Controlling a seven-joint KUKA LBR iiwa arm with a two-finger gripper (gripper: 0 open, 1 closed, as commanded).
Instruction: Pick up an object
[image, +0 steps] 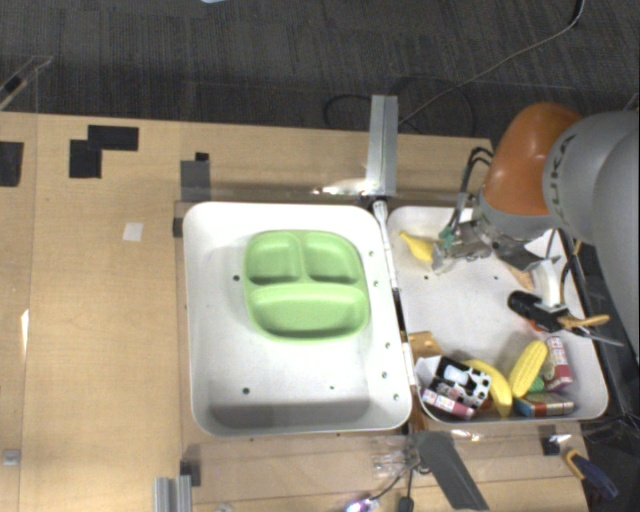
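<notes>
Pincer at yellow piece, grip state unclear

Pincer (447, 247) sits low in the right bin (470, 310), on the far side of the yellow piece (417, 246) from the green plate (303, 282). It is just beside the piece, maybe touching; contact not clear. Cannot tell whether pincer is open or closed, and nothing is visibly held.

Yellow piece lies right of the green plate, just across the bin walls, level with the plate's far edge. It looks like a small toy banana or peel, curved and tapering.

Handling guess: light, hollow plastic or rubber, smooth skin, likely to slip or skid on the white floor if nudged sideways. Not fragile. Best hold looks to be across the thick middle, squeezing its narrow width, not the pointed tip.

Other candidates sit right of and nearer than the green plate: a toy corn (529, 367) plus a heap of small packs, crowded, so harder to take singly. Green plate rests alone in the left bin (220, 380) on the table (90, 330).
</notes>
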